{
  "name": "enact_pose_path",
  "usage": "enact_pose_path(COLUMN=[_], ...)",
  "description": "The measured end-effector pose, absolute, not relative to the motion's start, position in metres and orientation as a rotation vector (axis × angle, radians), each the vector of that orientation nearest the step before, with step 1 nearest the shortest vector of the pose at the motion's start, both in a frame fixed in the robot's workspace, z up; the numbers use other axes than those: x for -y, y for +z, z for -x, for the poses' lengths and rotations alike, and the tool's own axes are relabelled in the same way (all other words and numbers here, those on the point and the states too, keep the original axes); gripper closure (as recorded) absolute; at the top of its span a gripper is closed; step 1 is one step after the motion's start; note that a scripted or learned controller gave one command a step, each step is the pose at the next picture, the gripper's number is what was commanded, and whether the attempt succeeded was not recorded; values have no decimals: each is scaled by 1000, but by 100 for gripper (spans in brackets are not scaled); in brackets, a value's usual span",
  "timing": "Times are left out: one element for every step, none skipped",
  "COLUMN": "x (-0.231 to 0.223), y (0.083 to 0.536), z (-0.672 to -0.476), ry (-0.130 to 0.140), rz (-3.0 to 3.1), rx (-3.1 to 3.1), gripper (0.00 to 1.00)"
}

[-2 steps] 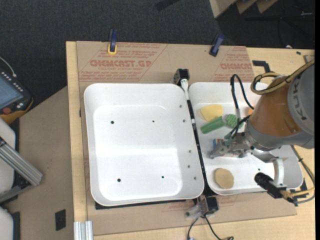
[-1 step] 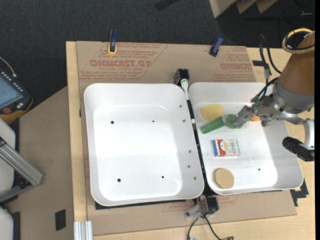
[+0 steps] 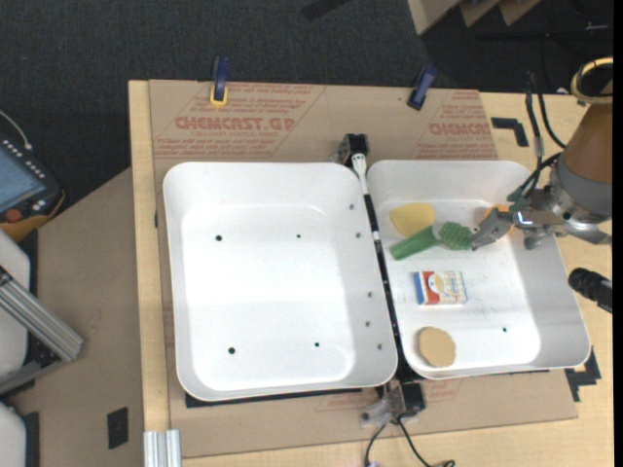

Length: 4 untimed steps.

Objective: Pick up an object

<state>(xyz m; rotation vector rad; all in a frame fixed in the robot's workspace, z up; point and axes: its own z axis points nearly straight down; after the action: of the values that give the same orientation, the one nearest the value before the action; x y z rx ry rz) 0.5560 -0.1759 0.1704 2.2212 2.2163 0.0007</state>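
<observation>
Gripper [image 3: 490,228] sat low in right bin [image 3: 545,343], fingers spread, nothing between them, just beside green brush [image 3: 430,240].

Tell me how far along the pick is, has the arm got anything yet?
Nothing looks picked yet. The gripper is low over the right bin, beside the green brush. The brush, yellow piece, small carton and tan disc all lie in that bin. Whether the fingers have closed on the brush is unclear. Still left: a secure grasp and a lift.
</observation>
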Motion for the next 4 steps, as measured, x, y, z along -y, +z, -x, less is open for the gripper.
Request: enact_pose_path(x=[91, 107, 102, 103], y=[200, 178, 80, 95], z=[-519, -510, -528, -528], ry=[3, -3, -1, 1], rz=[-2216, -2226, -2224, -2221], rx=[-2233, -2222, -2222, -2218], gripper=[0, 0, 0, 100])
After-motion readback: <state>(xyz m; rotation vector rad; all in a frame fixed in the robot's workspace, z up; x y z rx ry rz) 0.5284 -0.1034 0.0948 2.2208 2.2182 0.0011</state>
